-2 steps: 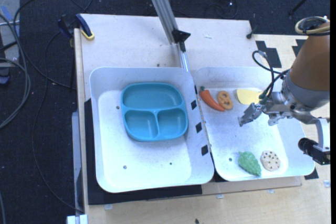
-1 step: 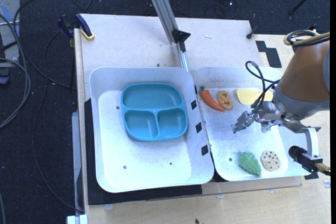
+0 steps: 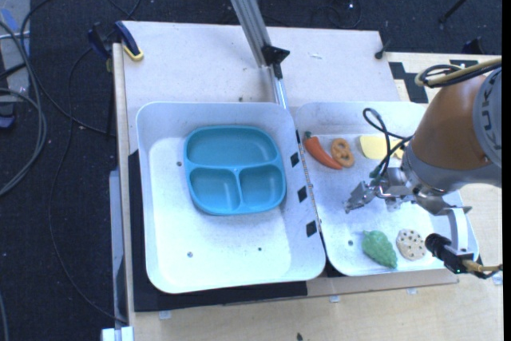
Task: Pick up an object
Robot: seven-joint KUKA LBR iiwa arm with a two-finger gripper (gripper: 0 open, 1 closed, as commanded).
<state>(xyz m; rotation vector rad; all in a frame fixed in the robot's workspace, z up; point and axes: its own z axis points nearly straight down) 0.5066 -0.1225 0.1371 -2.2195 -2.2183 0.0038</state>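
Hand [image 3: 361, 198] over bare floor of right bin [image 3: 339, 251], fingers pointing toward 9 o'clock, slightly apart, nothing between them. Nearest candidate: green leafy piece [image 3: 380, 247] at 5 o'clock, near, long axis running 10 to 4 o'clock. Cookie [image 3: 410, 244] just beside it at 3 o'clock. Carrot [image 3: 322, 152] at 11 o'clock from hand, long axis 10 to 4; pretzel [image 3: 342, 152] touching its right end; yellow piece [image 3: 372, 146] at 12 o'clock. Blue divided plate [image 3: 235, 169] in left bin [image 3: 160, 251], well apart at 9 o'clock. Counter [image 3: 200, 60] beyond bins. Partial letters on arm casing at the picture's right edge; not readable.
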